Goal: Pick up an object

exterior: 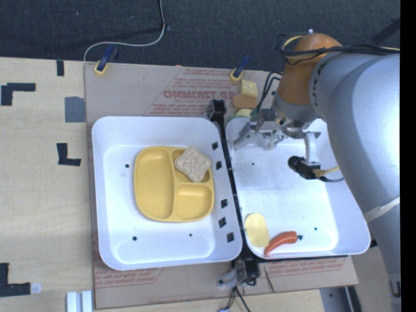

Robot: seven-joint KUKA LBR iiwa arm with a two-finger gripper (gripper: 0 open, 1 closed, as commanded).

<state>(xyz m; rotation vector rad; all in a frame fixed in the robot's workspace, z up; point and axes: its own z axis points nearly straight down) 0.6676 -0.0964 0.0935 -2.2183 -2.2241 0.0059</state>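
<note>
Orange carrot (pixel 281 242) lying lengthwise, tip rightward-up

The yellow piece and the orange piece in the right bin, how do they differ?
The yellow piece is pale, flat and oval; the orange piece is reddish orange, long and slightly curved. The yellow piece lies nearer the divider between the bins; the orange piece lies to its right, pointing toward the bin's middle. Both lie in the right bin, near its front edge, side by side.
</note>
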